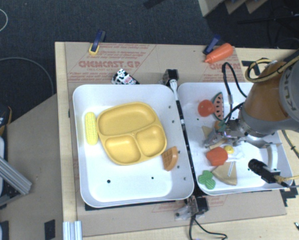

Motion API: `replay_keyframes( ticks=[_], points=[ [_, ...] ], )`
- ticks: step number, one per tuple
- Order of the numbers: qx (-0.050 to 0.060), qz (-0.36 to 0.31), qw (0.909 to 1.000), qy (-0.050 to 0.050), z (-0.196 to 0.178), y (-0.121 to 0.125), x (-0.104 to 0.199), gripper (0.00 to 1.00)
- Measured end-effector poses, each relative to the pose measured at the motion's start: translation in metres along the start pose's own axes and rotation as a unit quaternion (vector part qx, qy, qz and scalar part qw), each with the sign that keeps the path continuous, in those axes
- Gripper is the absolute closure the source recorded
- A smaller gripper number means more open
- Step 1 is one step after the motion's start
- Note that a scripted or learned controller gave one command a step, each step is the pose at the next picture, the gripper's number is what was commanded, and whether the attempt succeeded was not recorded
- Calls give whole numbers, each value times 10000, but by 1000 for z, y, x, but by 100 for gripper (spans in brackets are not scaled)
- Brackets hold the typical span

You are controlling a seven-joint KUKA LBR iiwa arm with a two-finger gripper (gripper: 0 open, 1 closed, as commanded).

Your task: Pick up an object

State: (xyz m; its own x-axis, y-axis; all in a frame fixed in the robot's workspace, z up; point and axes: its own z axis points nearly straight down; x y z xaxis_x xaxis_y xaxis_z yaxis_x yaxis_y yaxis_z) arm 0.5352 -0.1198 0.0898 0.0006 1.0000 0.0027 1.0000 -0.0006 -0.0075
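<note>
My gripper point(220, 138) is low in the right bin point(191, 95), near its middle. It hovers over or touches a cluster of toy food. A red tomato-like piece point(217, 156) lies just below it, and a small yellow piece point(229, 149) is beside that. A tan wedge point(208, 132) lies at the gripper's left. Farther back are another red piece point(206, 107) and a watermelon slice point(218, 104). At the front lie a green piece point(206, 179) and a pale sandwich wedge point(227, 174). The arm's orange band point(267, 101) covers the bin's right side.
The left bin point(84, 154) holds a yellow divided plate point(129, 132), a corn cob point(90, 127) and a brown bread piece point(170, 158). Outside the bins on the bench lie an orange carrot point(219, 53), a black-and-white toy point(123, 77) and a clamp point(95, 44).
</note>
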Motion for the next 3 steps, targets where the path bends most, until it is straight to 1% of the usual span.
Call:
replay_keyframes(
  ticks=[1, 2, 3],
  points=[
    [-39, 5, 10000, -13, -14, 1, -1, 100],
    [-61, 7, 10000, -25, -64, -3, -10, 100],
    [-77, -8, 10000, -25, -127, -7, -9, 100]
  ],
)
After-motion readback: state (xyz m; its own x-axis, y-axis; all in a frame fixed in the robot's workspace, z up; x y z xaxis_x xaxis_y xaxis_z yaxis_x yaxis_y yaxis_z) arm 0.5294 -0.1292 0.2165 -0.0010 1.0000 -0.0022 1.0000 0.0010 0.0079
